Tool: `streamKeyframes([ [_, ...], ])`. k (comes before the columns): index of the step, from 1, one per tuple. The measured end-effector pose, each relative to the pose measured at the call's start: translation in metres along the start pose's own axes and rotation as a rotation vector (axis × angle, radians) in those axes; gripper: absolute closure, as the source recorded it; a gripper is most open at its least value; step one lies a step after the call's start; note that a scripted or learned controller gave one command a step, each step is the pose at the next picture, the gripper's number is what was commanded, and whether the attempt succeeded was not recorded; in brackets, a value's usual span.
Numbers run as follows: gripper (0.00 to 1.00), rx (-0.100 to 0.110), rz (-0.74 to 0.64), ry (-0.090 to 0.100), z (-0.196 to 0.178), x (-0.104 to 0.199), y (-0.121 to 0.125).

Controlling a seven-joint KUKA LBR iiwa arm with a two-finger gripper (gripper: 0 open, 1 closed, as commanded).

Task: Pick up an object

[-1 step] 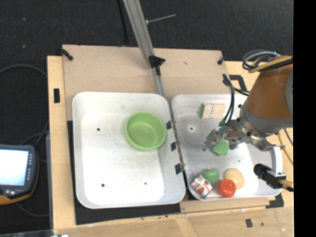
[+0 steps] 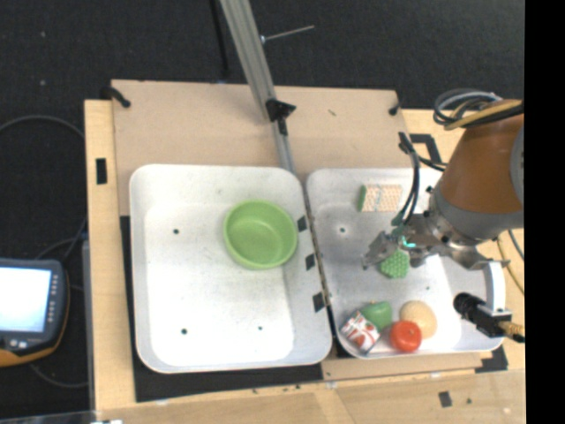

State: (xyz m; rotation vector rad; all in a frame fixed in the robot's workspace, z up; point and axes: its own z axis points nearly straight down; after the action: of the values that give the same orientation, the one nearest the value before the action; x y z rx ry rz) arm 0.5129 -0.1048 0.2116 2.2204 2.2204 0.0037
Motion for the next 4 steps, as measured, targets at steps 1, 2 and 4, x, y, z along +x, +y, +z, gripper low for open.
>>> streamKeyframes([
  [1, 0.00, 0.008, 0.001, -0.002, 0.059, -0.007, -0.006],
  [2, 0.00, 0.005, 0.001, -0.002, 0.111, -0.009, -0.007],
  [4, 1.00, -0.004, -0.003, -0.002, 0.053, -0.012, 0.005],
])
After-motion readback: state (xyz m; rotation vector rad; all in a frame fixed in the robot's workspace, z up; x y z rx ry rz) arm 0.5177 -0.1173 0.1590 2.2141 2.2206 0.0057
